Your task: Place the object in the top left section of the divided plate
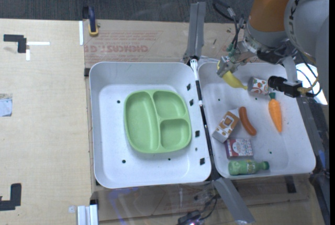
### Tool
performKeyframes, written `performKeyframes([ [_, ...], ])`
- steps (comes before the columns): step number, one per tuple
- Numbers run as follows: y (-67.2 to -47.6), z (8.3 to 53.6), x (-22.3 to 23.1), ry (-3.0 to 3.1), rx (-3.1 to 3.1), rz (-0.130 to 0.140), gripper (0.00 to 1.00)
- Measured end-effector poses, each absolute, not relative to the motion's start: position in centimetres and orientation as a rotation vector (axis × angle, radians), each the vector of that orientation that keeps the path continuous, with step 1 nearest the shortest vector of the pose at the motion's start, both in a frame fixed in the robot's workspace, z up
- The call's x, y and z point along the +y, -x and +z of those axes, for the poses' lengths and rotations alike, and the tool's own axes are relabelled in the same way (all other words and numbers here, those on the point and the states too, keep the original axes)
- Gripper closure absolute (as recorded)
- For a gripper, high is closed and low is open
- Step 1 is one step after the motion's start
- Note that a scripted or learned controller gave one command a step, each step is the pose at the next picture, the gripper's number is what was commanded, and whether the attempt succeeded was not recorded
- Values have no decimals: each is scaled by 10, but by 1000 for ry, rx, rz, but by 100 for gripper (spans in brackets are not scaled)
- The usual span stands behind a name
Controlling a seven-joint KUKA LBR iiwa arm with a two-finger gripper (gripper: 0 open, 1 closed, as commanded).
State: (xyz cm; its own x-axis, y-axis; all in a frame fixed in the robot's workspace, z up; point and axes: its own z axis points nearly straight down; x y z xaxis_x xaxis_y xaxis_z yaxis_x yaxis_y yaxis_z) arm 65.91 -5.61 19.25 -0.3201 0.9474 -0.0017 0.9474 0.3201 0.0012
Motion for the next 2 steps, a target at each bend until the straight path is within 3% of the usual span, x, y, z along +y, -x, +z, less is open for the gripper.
performKeyframes([
  [1,-659,192,33,-1811,2566,-1,100],
  [2,-659,192,33,-1810,2566,-1,0],
])
